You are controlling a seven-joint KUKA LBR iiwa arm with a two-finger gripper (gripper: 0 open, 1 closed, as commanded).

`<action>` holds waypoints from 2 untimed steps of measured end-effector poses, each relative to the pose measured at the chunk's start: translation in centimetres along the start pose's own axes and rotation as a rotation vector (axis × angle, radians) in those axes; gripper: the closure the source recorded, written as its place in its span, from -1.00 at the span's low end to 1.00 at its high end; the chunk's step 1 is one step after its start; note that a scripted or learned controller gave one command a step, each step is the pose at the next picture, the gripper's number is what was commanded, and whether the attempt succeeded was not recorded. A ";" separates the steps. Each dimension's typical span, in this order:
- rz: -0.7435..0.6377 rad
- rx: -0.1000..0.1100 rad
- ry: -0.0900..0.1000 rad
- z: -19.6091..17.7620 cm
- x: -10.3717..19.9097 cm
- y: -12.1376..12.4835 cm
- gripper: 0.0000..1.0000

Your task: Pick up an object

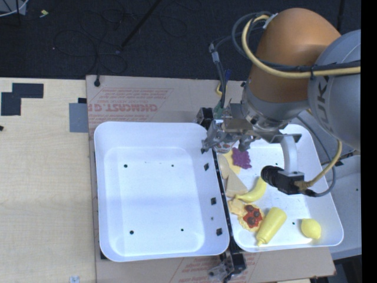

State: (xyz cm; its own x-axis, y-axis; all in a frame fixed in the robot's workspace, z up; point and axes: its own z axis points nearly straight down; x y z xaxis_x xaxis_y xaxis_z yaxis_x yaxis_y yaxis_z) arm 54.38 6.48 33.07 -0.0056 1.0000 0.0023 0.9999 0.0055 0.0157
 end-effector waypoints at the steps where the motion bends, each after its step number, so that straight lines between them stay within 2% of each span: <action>1: -0.003 0.016 -0.001 -3.0 10.0 -1.2 1.00; 2: 0.001 0.018 -0.003 -0.3 15.7 2.0 1.00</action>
